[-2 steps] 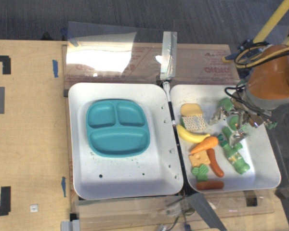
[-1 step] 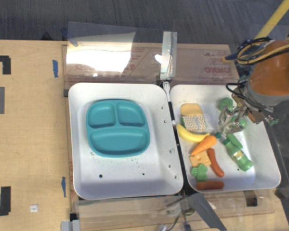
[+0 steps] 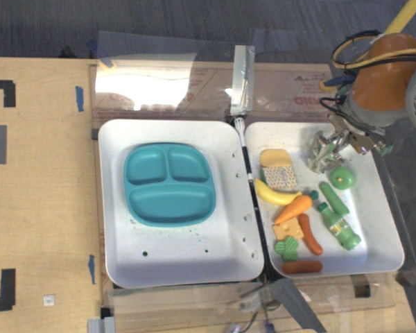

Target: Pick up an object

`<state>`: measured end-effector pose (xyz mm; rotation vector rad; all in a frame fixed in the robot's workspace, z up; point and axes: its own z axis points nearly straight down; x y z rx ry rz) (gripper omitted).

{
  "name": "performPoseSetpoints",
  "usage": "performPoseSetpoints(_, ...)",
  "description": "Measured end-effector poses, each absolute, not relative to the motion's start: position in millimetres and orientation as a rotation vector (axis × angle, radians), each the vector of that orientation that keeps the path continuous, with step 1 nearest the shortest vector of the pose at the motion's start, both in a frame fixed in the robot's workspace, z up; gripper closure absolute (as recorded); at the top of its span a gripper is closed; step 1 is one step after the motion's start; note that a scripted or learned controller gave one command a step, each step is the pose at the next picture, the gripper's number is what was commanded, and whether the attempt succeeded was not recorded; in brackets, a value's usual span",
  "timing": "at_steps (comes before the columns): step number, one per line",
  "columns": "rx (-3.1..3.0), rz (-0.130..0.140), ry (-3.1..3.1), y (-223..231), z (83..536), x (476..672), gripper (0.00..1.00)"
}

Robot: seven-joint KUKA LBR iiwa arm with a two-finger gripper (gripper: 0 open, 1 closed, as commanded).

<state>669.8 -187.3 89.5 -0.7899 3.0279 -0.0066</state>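
Note:
The right bin holds several toy foods: a yellow banana, an orange carrot, a tan bread slice, a green apple, a green cucumber, a green bottle-like piece, a red-orange chili, a red sausage and a small green piece. My gripper hangs low over the bin's back right part, just up and left of the green apple, with nothing seen between its metal fingers.
The left bin carries a teal divided plate. A clear plastic sheet and a taped metal strip lie behind the bins. The arm's orange band stands above the right bin's back corner, with cables looping over it.

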Motion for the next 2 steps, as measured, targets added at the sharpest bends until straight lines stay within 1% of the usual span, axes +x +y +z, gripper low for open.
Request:
performPoseSetpoints(1,-0.495,-0.004,3.087,-146.0,153.9,667.8,1.0)
performPoseSetpoints(2,-0.807,-0.003,3.028,-198.9,88.5,629.4,1.0)
